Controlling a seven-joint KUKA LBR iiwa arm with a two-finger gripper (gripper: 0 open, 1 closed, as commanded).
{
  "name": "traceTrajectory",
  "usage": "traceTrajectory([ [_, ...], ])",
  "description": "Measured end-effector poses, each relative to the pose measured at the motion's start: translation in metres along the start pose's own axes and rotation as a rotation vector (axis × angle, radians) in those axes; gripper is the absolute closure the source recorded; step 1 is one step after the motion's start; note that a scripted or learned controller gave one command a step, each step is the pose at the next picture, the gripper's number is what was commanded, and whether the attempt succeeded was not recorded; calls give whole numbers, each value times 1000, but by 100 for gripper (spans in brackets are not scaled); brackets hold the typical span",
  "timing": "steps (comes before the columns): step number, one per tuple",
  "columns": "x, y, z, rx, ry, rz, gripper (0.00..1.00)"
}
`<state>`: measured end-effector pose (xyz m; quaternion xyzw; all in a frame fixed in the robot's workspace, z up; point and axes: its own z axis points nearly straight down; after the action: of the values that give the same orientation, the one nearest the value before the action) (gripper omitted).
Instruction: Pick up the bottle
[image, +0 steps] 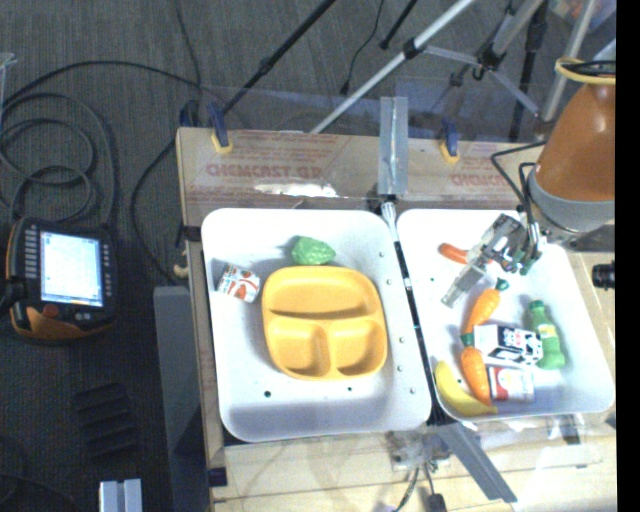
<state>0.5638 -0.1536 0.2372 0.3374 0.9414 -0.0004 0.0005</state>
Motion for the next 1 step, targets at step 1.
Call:
traceTrajectory([
  [1, -40, -25, 17, -1, 0, -4, 0],
])
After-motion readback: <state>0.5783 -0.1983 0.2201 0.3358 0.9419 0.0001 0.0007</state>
